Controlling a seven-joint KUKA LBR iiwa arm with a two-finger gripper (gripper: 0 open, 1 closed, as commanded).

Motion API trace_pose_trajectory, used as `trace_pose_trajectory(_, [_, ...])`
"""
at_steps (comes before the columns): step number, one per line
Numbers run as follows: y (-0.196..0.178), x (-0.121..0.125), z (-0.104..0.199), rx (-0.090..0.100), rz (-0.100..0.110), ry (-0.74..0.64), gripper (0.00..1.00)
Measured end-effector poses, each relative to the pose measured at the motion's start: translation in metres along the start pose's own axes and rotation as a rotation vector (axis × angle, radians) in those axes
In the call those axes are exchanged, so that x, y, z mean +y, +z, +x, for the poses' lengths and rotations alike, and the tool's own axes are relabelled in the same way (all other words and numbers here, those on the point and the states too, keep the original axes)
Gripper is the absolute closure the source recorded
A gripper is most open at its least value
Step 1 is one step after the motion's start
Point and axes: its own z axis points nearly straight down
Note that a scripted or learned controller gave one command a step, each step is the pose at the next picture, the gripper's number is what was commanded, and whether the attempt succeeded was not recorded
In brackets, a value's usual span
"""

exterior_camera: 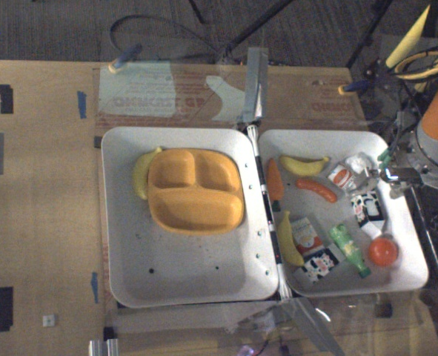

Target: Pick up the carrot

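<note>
Here: carrot in right bin, left edge.

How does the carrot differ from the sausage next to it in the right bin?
The carrot is orange and stands lengthwise against the bin's left wall; the sausage is redder and lies slantwise nearer the middle. The carrot tapers, while the sausage has rounded ends. Both are slim, similar in length, and lie flat.

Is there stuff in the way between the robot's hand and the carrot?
Yes. The carrot lies by the right bin's left wall, and the hand is at the bin's right edge. Between them lie a sausage, a banana and a small red carton.
</note>
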Motion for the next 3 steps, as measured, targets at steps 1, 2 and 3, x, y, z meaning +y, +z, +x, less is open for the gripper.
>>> trace_pose_trajectory(1, [0.0913,-0.0127,-0.0343,-0.013,-0.033,-0.118,0.0])
trace_pose_trajectory(2, [0.094,-0.0218,-0.0347,0.016,-0.063,0.218,0.0])
trace_pose_trajectory(3, [0.0941,-0.0152,-0.0292,0.026,-0.062,0.576,0.0])
